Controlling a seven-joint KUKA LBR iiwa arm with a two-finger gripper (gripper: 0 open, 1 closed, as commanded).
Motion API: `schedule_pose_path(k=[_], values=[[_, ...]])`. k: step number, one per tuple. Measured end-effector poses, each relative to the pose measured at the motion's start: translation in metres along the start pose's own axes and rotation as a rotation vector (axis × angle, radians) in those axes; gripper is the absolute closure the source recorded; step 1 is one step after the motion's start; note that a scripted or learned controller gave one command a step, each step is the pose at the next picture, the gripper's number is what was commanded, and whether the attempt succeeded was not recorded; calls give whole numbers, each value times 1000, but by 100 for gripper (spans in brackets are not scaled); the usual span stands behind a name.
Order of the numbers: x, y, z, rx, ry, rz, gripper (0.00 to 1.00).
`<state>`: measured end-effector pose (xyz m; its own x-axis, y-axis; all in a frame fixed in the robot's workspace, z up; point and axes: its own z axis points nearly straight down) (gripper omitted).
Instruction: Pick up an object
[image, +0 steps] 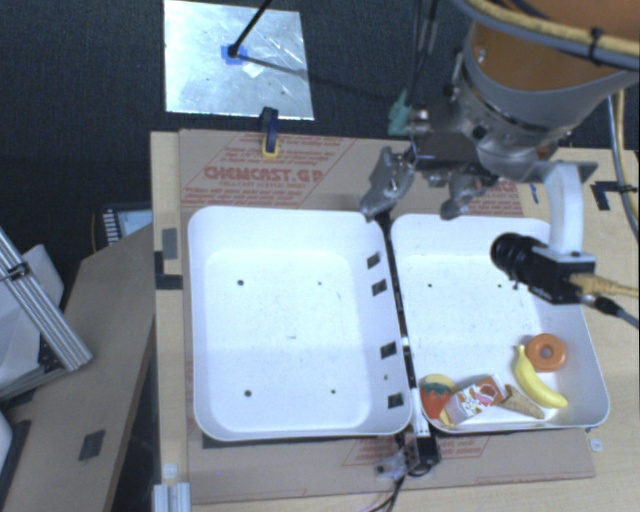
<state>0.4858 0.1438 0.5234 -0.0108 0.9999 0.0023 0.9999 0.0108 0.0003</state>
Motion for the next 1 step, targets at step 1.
schedule_pose_path(k=[1], values=[[79, 0, -12, -2, 2, -1, 0]])
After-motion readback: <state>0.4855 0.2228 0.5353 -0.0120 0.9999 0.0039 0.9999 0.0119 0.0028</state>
